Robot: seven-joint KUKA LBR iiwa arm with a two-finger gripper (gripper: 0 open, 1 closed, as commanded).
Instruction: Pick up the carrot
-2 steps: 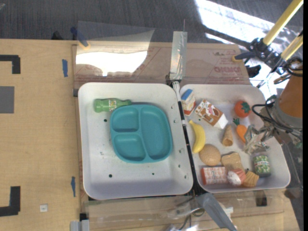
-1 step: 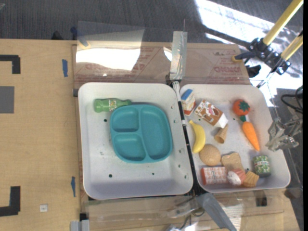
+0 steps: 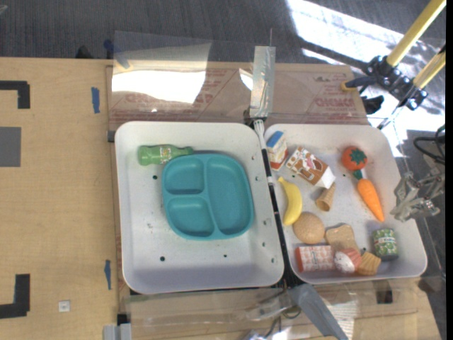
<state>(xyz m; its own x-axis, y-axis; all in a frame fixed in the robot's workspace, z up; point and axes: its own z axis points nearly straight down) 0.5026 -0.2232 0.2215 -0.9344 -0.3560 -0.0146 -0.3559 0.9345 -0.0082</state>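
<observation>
The carrot [image 3: 369, 196] lies near the right bin's [image 3: 410, 257] right edge, the tool's [image 3: 414, 198] grip state unclear, just outside

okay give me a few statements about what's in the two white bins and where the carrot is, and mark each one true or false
1. The carrot lies in the right bin. True.
2. The teal divided tray sits in the right bin. False: it sits in the left bin.
3. The tomato lies just above the carrot in the view. True.
4. The banana lies inside the teal tray. False: it lies in the right bin, near the divider.
5. The green bottle lies in the left bin, beside the tray. True.
</observation>
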